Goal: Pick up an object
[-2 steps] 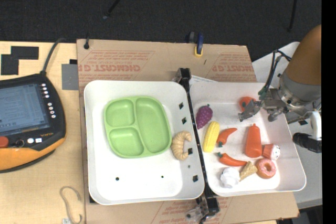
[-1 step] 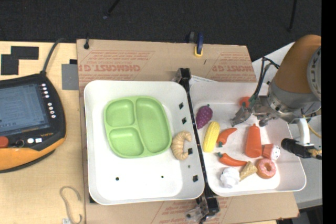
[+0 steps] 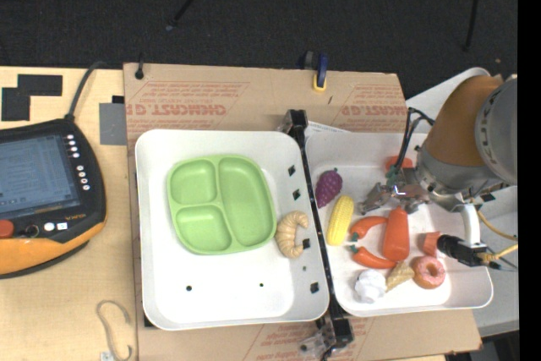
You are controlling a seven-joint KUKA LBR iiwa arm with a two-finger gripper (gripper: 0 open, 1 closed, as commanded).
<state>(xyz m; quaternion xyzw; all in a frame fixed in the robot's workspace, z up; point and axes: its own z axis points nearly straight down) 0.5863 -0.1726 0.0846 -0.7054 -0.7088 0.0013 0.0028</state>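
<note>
The left bin [image 3: 161, 283] held a green tray [image 3: 221, 204] of three compartments, with a croissant [image 3: 292, 233] just beside the tray's right edge. The right bin [image 3: 473, 287] held the toy foods: carrot [image 3: 395, 235], corn [image 3: 340, 218], grapes [image 3: 328, 187], donut [image 3: 429, 272], chilli [image 3: 373, 258] and a white ball [image 3: 368, 286]. The arm [image 3: 473, 135] reached in from the right; its gripper [image 3: 390, 194] hung just above the carrot's top, apparently grasping nothing, though whether the fingers were parted or closed could not be made out.
</note>
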